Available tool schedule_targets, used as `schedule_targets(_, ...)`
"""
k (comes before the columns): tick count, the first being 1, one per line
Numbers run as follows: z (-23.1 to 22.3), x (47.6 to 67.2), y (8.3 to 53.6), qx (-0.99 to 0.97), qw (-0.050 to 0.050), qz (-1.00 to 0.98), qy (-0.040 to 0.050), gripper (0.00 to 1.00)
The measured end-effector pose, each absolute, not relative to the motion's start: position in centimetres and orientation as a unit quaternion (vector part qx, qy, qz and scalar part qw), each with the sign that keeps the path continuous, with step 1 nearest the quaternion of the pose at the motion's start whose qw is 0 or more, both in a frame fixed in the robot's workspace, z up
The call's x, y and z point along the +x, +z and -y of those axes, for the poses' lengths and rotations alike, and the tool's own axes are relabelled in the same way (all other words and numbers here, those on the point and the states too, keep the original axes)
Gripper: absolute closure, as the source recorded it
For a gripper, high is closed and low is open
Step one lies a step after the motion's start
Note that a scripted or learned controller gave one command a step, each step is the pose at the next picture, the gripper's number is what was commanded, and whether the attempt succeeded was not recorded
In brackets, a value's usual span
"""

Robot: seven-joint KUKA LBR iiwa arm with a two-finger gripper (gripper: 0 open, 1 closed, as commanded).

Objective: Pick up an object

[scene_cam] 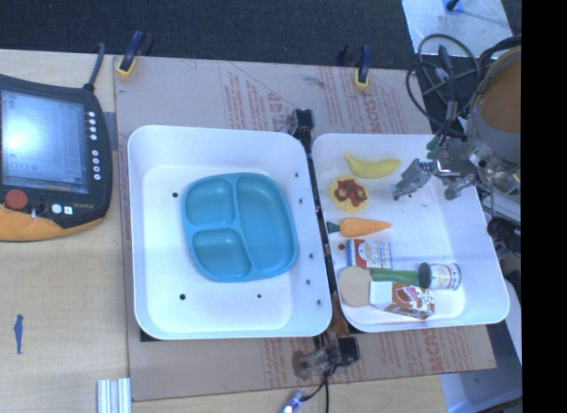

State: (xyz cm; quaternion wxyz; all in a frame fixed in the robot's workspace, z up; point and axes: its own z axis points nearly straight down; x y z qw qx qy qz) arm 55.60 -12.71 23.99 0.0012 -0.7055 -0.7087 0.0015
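Gripper point(431, 181) spread open (holding nothing) above right bin's point(478, 225) bare upper floor.

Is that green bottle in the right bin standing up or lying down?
Lying down. The green bottle rests on its side in the right bin, its length running left to right beside the can.

The hand point(431, 185) is a grey metal piece with two slim, dull grey fingers point(407, 181), each angular and tapering toward its tip. Just behind the hand sits a blocky grey wrist housing point(474, 165) with lighter silvery faces. Above that, the arm point(503, 101) widens into a rounded body carrying an orange band, with grey casing around it. Black cables point(438, 74) loop in loose arcs beside the arm, behind the hand, and run down toward the wrist housing.
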Motion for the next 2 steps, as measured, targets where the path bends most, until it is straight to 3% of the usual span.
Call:
schedule_targets(1, 10.1, 53.4, 12.9, -0.706, 0.001, 0.708, 0.0021, 0.00)
schedule_targets(2, 10.5, 60.5, 9.1, -0.706, 0.001, 0.709, 0.0016, 0.00)
